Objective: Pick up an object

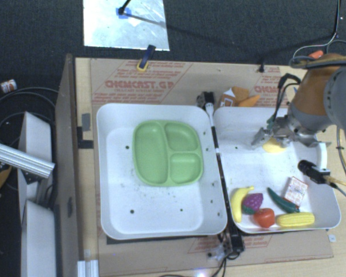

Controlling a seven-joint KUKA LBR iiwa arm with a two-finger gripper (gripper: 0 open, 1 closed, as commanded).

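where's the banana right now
The banana lies in the right bin, at its near-left corner beside the divider between the bins, touching the purple grapes just above the tomato.

The arm [334, 100] is a thick, rounded grey tube with a broad orange band [308, 91] wrapped around it above the wrist. Thin dark cables [282, 88] loop along the orange section, and an orange-tipped connector [317, 54] sits on top. At the end is a pale metallic gripper [269, 135] with slim silvery parts.
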